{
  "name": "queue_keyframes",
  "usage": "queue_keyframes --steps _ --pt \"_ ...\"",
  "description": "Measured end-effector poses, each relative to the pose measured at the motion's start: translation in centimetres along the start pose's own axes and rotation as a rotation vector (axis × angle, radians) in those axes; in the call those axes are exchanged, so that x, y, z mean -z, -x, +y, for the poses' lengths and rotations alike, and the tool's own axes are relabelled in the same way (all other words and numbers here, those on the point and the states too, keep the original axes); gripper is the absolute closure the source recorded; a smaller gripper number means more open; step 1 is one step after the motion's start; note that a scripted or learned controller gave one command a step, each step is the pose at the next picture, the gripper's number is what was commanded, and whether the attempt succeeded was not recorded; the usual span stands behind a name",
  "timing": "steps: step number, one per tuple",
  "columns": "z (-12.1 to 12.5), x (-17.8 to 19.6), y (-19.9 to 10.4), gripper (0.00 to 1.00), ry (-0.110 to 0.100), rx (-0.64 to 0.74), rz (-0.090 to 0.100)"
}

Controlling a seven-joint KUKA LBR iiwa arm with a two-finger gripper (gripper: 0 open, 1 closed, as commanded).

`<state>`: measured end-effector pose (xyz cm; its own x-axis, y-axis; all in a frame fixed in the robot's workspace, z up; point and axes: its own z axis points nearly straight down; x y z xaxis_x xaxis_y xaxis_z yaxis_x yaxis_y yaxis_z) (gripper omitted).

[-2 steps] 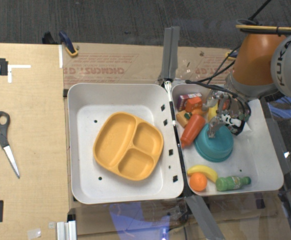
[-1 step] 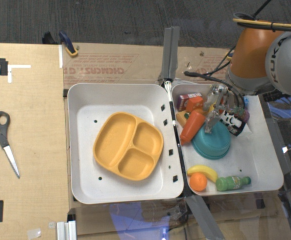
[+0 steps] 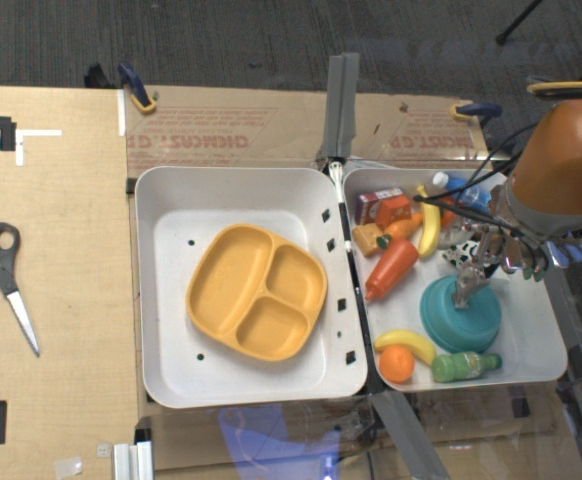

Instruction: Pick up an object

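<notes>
Teal dish (image 3: 460, 316), upside down in the right bin (image 3: 546, 363), sits right under your claw (image 3: 465, 290); the claw's tips reach its top, but you cannot tell whether they are spread or closed. The arm (image 3: 561, 163) covers the bin's far right corner and part of a black-and-white item (image 3: 457, 255). Around the dish lie a carrot (image 3: 392, 268), two bananas (image 3: 428, 226), an orange (image 3: 396, 365) and a green bottle (image 3: 463, 366). The left bin (image 3: 161, 298) holds a yellow divided plate (image 3: 257, 290). On the tan worktop (image 3: 51, 348), scissors (image 3: 9, 278) are cut off at the left edge. Dark carpet (image 3: 221, 18) lies beyond.
</notes>
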<state>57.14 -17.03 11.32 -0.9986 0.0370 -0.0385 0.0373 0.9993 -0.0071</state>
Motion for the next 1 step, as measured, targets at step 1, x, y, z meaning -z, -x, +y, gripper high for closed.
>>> queue_keyframes --steps 1 --pt "4.59 -0.02 2.98 0.0 -0.002 0.008 -0.003"
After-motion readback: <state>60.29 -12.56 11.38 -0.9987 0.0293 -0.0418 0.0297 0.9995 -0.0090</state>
